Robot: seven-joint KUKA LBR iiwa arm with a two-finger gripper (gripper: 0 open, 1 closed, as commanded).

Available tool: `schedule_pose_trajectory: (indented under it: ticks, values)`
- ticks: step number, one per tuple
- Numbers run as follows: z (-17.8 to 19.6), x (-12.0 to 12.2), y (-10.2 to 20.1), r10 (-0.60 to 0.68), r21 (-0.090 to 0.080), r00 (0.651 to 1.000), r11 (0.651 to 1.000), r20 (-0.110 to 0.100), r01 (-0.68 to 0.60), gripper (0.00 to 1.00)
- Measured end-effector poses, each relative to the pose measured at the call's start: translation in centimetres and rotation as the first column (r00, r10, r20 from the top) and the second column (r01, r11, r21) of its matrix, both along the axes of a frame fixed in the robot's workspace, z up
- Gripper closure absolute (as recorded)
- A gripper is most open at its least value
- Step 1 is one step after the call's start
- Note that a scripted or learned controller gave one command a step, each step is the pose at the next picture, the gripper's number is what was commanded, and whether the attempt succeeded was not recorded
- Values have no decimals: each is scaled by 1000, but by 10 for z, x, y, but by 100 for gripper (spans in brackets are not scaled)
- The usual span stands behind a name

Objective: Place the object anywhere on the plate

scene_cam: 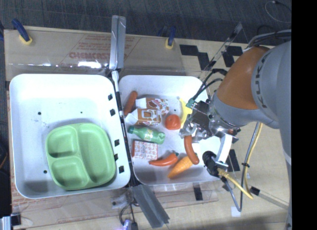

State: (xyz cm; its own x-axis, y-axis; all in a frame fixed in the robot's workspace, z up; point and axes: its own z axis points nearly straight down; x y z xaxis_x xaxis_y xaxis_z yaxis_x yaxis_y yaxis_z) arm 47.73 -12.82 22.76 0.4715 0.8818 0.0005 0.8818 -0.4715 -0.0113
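A green three-compartment plate [79,155] lies in the left bin [29,95]. The right bin [158,81] holds several toy foods. My gripper [188,133] hangs over that bin's right side, right of a red tomato [172,121]. A red sausage [191,149] lies directly below the gripper, its upper end reaching up to it; whether it is gripped is hidden. An orange carrot [180,166] lies just beneath the sausage.
Also in the right bin are a brown sausage [130,102], a printed carton [151,110], a green bottle [147,135], a red-and-white packet [145,149], a red chili [163,160] and a yellow piece [188,107]. A raised divider [118,120] separates the bins.
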Motion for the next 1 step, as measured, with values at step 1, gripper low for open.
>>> schedule_pose_trajectory:
  ticks: [1]
  values:
    - [-37, 16, 60, 284, -1, 959, 959, 2, -284, 100]
